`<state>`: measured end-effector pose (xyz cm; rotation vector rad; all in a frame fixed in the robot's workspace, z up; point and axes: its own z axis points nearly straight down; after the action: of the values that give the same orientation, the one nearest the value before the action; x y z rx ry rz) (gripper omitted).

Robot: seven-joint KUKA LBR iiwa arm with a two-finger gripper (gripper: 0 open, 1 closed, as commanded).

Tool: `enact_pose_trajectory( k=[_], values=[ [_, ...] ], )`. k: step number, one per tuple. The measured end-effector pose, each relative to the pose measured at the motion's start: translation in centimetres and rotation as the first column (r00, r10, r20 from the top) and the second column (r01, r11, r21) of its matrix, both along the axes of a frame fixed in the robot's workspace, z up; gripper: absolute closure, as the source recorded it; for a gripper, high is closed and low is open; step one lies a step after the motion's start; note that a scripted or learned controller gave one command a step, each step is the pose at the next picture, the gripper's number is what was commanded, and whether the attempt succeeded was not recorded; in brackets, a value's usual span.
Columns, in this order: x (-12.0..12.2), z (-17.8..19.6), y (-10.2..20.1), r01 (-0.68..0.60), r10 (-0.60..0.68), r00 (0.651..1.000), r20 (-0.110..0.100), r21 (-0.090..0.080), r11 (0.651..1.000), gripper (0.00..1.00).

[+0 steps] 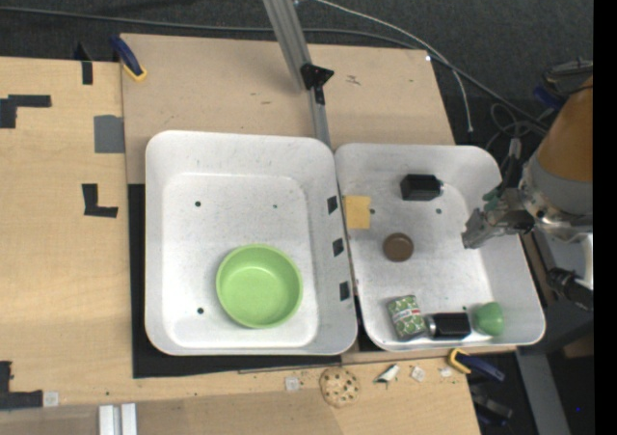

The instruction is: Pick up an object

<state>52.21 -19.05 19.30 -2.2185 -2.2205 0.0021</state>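
Observation:
The right bin (pixel 453 274) holds a black block (pixel 420 186) at the back, a tan square block (pixel 358 211) by its left wall, and a brown round piece (pixel 398 248) in the middle. Along its front lie a green-patterned packet (pixel 406 316), a black cylinder (pixel 449 326) and a green ball (pixel 489 318). A green bowl (pixel 257 285) sits in the left bin (pixel 183 231). My gripper (pixel 479 228) hangs at the right bin's right side, to the right of the brown piece, with nothing seen between its fingers.
A slanted metal pole (pixel 289 28) crosses the back of the bench down to the seam between the bins. Cables trail at the back right. A cookie-like disc (pixel 336 386) and small scraps lie on the bench in front of the bins.

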Motion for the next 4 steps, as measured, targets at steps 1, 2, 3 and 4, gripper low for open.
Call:
enact_pose_trajectory(
  k=[1, 2, 3, 4],
  values=[
    [0.0, 0.0, 0.0, 0.000, 0.000, 1.000, 0.000, 0.000, 1.000, 0.00],
    [-0.5, -4.6, 0.0, 0.001, -0.001, 1.000, -0.007, 0.001, 1.000, 0.00],
    [-0.7, -10.2, 0.1, 0.001, -0.001, 1.000, -0.005, 0.000, 1.000, 0.00],
    [-0.7, -9.0, 0.1, 0.000, 0.000, 1.000, -0.006, 0.003, 1.000, 1.00]
  ],
)
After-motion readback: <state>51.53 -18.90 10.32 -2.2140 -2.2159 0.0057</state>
